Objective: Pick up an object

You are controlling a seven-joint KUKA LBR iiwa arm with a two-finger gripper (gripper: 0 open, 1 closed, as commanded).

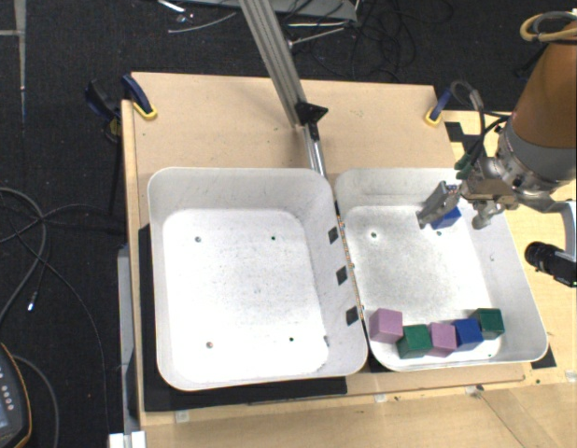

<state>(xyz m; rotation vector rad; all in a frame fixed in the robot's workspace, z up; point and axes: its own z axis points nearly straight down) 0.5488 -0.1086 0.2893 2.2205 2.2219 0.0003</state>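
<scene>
My gripper point(459, 213) hangs over the back of the right bin point(429, 269). Its two fingers stand apart, with white bin floor showing between them. A small blue block point(446, 218) sits at the left finger point(435, 204), partly hidden by it and not spanning the gap. Along the bin's front edge lies a row of cubes: purple point(387, 324), green point(415, 341), purple point(443, 336), blue point(468, 330) and green point(491, 321).
The left bin point(242, 269) lies beside the right one, sharing a raised middle rim with black tabs point(343, 273). A metal pole point(274, 49) slants down from the back to the bins' junction. Clamps point(139, 101) sit at the bench's back corners.
</scene>
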